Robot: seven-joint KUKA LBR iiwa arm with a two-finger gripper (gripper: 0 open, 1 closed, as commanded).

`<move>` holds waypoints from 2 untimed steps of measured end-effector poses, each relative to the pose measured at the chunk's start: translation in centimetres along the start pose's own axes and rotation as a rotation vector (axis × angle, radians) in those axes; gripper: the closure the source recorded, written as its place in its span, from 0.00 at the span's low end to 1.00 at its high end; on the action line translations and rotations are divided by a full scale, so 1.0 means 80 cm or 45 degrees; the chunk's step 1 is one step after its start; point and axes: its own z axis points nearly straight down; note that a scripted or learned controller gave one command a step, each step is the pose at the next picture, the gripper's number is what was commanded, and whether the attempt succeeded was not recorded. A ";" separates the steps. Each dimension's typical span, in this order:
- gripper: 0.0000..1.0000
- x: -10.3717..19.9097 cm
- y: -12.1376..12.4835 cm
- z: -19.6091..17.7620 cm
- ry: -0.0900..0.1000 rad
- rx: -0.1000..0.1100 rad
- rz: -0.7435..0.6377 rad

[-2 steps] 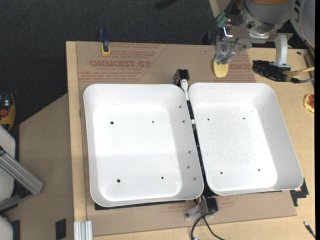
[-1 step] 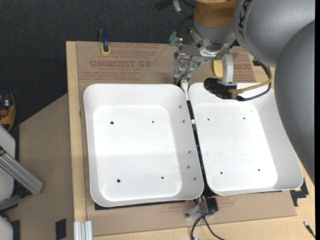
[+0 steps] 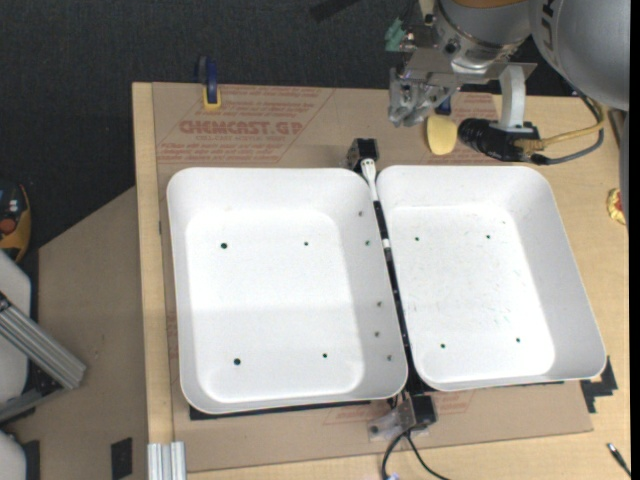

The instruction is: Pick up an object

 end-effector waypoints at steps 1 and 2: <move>1.00 0.033 -0.003 0.095 0.001 0.017 -0.004; 1.00 -0.022 0.000 0.023 -0.001 0.000 0.002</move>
